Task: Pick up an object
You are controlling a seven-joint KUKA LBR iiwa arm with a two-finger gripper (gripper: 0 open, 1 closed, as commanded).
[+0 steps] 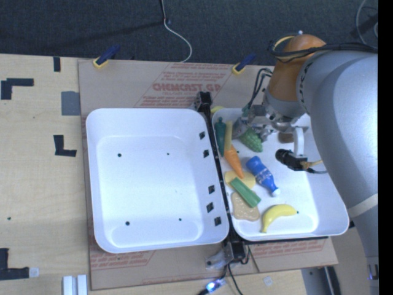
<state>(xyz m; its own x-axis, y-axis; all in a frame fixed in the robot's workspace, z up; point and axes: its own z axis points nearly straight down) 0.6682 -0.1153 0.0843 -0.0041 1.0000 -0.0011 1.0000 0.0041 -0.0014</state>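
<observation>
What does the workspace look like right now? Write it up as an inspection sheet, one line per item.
Surface: cardboard sheet on a wooden bench, bearing two white bins side by side.
Job's things: right bin holds a blue bottle, banana, carrot, green block, a bumpy green piece and a tan flat piece.
Clutter: black tape marks on the bench at left.
Hand: hand low over the right bin's far end, near the bumpy green piece; finger state unclear.
Cables: thin white cord hanging at the back; black cable by the wrist.
Surroundings: dark carpet behind; yellow-blue clamps on the cardboard's far edge.
</observation>
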